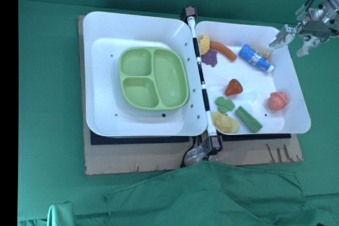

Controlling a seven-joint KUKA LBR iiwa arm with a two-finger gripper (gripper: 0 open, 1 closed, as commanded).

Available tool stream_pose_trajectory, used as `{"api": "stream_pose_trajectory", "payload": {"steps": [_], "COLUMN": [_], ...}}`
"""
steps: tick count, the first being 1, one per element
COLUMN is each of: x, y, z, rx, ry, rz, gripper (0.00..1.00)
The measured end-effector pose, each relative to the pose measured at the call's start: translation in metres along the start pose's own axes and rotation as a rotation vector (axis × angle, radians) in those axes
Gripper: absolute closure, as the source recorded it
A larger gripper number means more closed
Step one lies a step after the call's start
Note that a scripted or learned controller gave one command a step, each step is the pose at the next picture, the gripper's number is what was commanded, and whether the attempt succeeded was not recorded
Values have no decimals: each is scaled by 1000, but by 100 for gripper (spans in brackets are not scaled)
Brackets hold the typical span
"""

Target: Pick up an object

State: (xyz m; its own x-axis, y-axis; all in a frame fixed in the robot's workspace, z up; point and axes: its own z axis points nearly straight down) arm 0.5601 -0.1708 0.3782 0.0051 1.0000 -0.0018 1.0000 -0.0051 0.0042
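Note:
My gripper (293,44) hangs above the far right corner of the right bin (296,87), its two fingers spread open with nothing between them. Below it in that bin lie a blue bottle (255,57), an orange sausage (223,51), a purple grape bunch (210,58), a yellow corn piece (204,44), a red strawberry (233,87), a pink round toy (277,100), a green stick (248,119), a green leafy piece (224,105) and a yellow piece (226,123). The blue bottle is the nearest, to the gripper's lower left.
The left bin (100,61) holds a light green divided plate (153,78). A black-and-white bar (200,77) runs between the two bins. Both bins rest on a cardboard sheet (106,159). Folded green cloth (212,193) lies in front of the bench.

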Motion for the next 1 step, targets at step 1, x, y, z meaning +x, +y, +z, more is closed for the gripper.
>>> {"api": "stream_pose_trajectory", "payload": {"steps": [1], "x": [0], "y": [0], "z": [0], "rx": [0], "ry": [0], "rz": [0], "gripper": [0]}}
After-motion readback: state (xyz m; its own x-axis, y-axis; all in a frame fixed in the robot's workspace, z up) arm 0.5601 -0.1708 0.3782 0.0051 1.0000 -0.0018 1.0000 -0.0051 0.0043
